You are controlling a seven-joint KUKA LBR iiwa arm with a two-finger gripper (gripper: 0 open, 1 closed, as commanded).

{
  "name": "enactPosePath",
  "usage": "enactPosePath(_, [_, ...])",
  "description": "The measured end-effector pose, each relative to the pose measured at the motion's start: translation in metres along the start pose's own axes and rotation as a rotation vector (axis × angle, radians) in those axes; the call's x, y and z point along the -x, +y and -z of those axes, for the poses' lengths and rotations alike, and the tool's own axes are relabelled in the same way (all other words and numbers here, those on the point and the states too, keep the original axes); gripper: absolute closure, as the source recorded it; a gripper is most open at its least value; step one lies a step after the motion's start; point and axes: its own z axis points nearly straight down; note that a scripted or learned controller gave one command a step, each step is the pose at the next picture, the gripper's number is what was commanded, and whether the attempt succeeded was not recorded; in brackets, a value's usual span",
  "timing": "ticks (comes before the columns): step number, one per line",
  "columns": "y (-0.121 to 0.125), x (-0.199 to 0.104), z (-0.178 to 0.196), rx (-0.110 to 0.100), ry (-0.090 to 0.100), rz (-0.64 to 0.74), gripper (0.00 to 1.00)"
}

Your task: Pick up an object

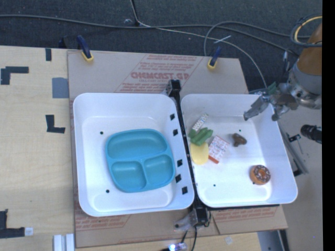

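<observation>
My gripper (264,112) hangs over the upper right corner of the right bin (277,156), fingers spread apart with nothing between them. Below and left of it in that bin lie a small brown lump (239,139), a red-and-white packet (218,148), a yellow piece (199,154), a green piece (200,135) and a small white label card (200,123). A brown doughnut with sprinkles (260,174) rests near the bin's lower right. The left bin (91,119) holds a blue divided plate (140,159).
The two bins sit on a cardboard sheet (157,72) held by blue-and-yellow clamps (84,48) at the back. Cables (230,41) run across the dark floor behind. A black divider clip strip (180,140) runs between the bins.
</observation>
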Motion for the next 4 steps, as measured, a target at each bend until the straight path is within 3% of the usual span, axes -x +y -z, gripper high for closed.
enactPosePath(1, [0.003,-0.001,0.009,0.013,-0.003,0.004,0.00])
enactPosePath(4, [-0.012,-0.006,-0.133,0.015,-0.006,0.005,0.00])
